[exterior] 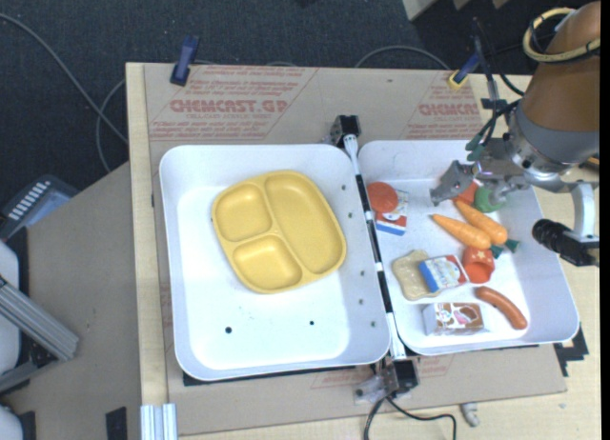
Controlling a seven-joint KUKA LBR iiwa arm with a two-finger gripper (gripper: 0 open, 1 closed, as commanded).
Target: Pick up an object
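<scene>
Arm comes in from 3 o'clock; claw (464, 184) hangs over the right bin (562, 307) at its 12–1 o'clock part, just above two carrots (469, 223). Can't tell if fingers are wide or narrow, and nothing visibly held. Other objs in that bin: red tomato-like piece (383, 196) w/ a small card at 10, red pepper (479, 262) centre, sausage (502, 306) at 4, two packets (431, 273) at 6–7. Left bin (186, 267) carries a yellow divided plate (277, 230), roughly centre. Both bins sit on the surface (238, 105).
</scene>
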